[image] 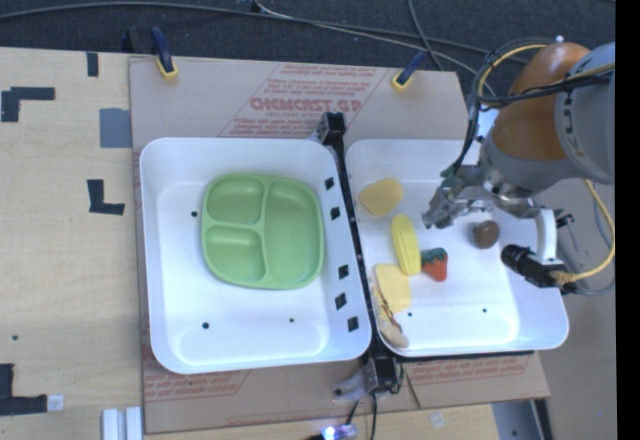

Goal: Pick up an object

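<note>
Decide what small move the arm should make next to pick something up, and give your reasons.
Probably lower the hand a little to its left toward the corn cob. The hand sits above the right bin floor with nothing seen in it, and the cob lies close by, with bare floor on its right side.

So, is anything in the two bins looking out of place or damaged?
Nothing looks spilled or damaged. One small oddity: a yellow and brown food piece lies pushed against the divider wall at the near left corner of the right bin. The green divided plate sits slightly turned in the left bin.
</note>
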Robot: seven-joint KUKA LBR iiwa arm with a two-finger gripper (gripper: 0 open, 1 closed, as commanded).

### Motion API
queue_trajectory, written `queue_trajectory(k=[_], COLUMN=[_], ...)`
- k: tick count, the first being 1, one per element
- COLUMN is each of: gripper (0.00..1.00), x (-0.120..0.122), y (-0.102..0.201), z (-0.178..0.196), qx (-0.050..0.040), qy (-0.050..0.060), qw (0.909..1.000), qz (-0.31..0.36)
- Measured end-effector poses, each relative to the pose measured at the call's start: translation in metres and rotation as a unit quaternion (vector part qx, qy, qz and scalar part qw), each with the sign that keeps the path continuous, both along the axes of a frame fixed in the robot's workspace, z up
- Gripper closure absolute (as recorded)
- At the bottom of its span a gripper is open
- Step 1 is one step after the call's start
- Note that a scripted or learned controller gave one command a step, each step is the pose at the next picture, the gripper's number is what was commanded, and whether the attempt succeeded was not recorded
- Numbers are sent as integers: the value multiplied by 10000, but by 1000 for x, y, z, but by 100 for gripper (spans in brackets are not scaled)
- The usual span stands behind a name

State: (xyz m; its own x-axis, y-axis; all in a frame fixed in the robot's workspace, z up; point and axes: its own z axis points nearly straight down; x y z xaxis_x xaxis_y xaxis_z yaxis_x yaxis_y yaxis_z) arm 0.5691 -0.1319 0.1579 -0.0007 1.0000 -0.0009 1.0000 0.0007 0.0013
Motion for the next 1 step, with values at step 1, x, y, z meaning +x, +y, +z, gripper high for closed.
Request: queue_trajectory(k=[1], gripper=[100], x=[-1], y=[-10], z=[56], qx=[-4], qy=[-13], qw=[10000], qz=[-3])
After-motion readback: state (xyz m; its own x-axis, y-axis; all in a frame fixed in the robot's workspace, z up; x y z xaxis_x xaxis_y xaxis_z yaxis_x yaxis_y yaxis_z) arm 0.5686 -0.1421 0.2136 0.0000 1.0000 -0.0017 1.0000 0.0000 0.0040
